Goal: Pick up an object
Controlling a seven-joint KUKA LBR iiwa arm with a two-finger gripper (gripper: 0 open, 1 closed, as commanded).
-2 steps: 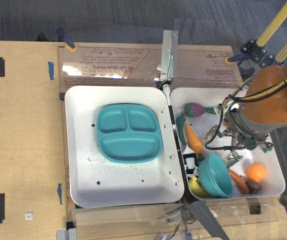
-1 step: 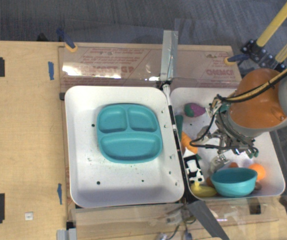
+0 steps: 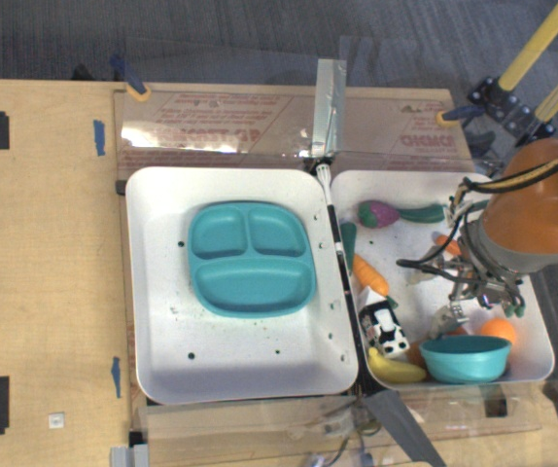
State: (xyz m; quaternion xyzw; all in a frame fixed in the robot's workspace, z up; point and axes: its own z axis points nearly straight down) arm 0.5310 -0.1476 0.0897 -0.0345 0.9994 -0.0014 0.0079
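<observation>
Bright, even overhead light, glare on the clear plastic sheet [image 3: 221,125], slightly soft focus

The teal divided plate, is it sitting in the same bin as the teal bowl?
No, the divided plate lies in the left bin, while the teal bowl sits in the right bin.

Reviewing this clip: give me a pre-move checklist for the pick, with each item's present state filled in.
1. Pincer sits over the right bin: ok.
2. An object lies within reach: ok; the teal bowl and orange ball are just beside it.
3. Pincer is free of any object: cannot tell, cables and wrist hide it.
4. Other candidates are unobstructed: ok; carrot, cow toy and banana lie along the divider side.
5. Left bin stays out of the path: ok; it holds the teal divided plate.
</observation>
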